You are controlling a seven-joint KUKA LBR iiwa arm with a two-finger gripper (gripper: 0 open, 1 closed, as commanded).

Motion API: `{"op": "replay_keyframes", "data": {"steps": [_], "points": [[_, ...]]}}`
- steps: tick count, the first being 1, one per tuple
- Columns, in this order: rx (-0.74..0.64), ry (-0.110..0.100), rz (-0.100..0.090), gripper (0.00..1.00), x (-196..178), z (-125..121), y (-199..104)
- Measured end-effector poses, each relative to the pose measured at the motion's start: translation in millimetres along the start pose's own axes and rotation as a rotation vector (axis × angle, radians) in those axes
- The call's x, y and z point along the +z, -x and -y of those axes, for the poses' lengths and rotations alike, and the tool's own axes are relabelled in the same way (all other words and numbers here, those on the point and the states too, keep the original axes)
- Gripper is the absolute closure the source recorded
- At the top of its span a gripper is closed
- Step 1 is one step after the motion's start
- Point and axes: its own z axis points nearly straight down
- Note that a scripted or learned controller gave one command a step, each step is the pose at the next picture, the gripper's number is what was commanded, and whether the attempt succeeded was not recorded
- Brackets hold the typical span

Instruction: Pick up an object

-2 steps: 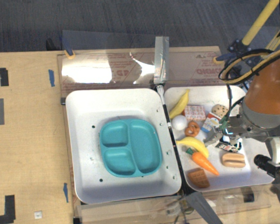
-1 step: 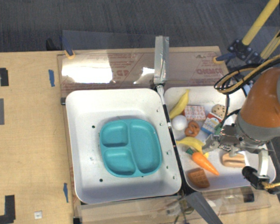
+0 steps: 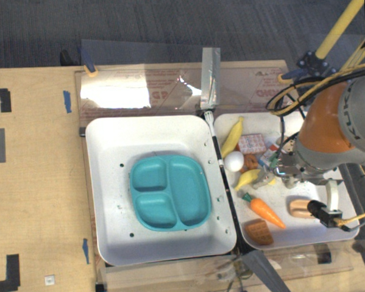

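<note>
Right bin [image 3: 279,238], camera view. The object nearest the gripper [image 3: 280,168] is the smaller yellow banana-shaped piece [image 3: 248,179], lying just beside it at about nine o'clock; its long axis runs from roughly eight o'clock to two o'clock. A white egg [image 3: 234,162] sits just above that piece, at ten o'clock from the gripper, and a larger banana [image 3: 232,136] stands farther up toward eleven o'clock, its long axis near one o'clock to seven o'clock. An orange carrot [image 3: 265,212] lies at about seven o'clock from the gripper, green tip pointing to ten o'clock, tapered end to four o'clock. A brown block [image 3: 259,232] rests below the carrot, and a pink-tan piece [image 3: 301,207] lies at five o'clock.

The gripper is low among the objects, hidden under the wrist and cables; whether it is spread or closed, or has hold of anything, cannot be told.

The left bin [image 3: 103,152] carries a teal divided plate [image 3: 171,192], well apart at nine o'clock.

A small red-and-white packet [image 3: 251,143] bears print too small to read; red lettering on the cardboard [image 3: 167,88] behind the bins is likewise illegible.
</note>
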Motion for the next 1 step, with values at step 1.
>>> {"op": "replay_keyframes", "data": {"steps": [1], "points": [[0.000,0.006,0.002,1.00,-11.6,-2.0,-0.2]]}}
